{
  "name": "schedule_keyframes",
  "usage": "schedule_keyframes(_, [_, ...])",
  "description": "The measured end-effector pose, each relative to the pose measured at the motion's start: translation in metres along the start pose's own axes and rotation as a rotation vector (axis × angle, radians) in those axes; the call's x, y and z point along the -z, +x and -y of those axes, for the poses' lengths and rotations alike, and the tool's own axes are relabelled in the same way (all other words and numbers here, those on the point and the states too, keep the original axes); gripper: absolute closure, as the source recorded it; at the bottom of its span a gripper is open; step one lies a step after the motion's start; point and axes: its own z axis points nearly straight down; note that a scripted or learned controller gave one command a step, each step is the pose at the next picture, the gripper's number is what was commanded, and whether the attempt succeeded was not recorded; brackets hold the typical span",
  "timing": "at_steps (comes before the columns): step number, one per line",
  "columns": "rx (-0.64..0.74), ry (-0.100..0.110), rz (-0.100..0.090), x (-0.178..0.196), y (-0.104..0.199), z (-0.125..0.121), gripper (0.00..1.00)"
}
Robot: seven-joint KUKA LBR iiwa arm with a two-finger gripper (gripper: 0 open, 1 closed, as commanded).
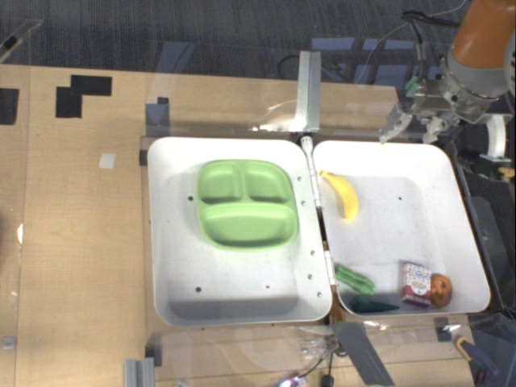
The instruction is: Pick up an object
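While hanging at two o'clock, gripper [411, 127] is gaping, holding nothing.
Banana [342, 193] is lying in right bin [451, 185], toward seven o'clock from it.

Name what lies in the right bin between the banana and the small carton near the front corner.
Nothing: the camera view shows bare white bin floor between the banana and the small carton. The green items sit off that line, by the front left wall.

right bin [451, 185]: wide bare floor in the middle. banana [342, 193] lies near the left wall; green items [355, 280], small carton [416, 284] and round fruit [439, 289] crowd the front edge. a green divided tray [246, 202] covers the left bin's [173, 216] centre.
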Motion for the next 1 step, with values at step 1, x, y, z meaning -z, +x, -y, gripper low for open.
schedule_keyframes(1, [0.218, 0.001, -0.001, -0.0942, 0.0346, 0.0243, 0.00])
